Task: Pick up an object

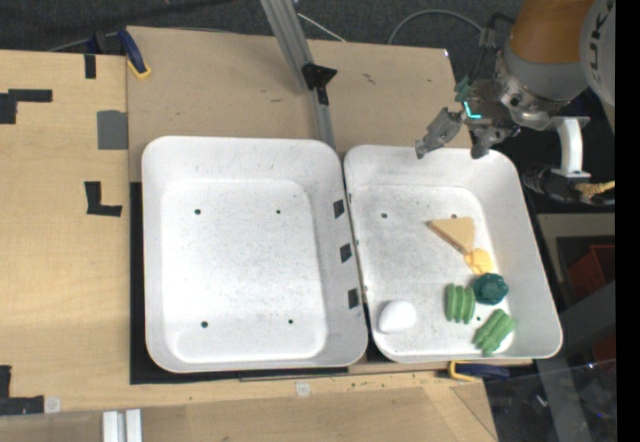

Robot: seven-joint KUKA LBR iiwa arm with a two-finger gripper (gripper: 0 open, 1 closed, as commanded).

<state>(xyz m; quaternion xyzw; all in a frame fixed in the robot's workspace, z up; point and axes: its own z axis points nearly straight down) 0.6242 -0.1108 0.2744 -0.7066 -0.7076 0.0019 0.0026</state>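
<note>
Spread apart with nothing between them, the two dark fingers point(437, 138) of the grey gripper point(458, 142) hang over the far rim of the right shallow white bin point(520, 192), at the end of the orange-banded arm point(560, 5). Well below them in that bin lie a tan wedge-shaped block point(455, 231), a small yellow piece point(481, 259), a dark teal round object point(490, 288), two ribbed green pieces point(460, 303) and a white rounded lump point(398, 315), while the left shallow white bin point(240, 240) sits just beside it
</note>
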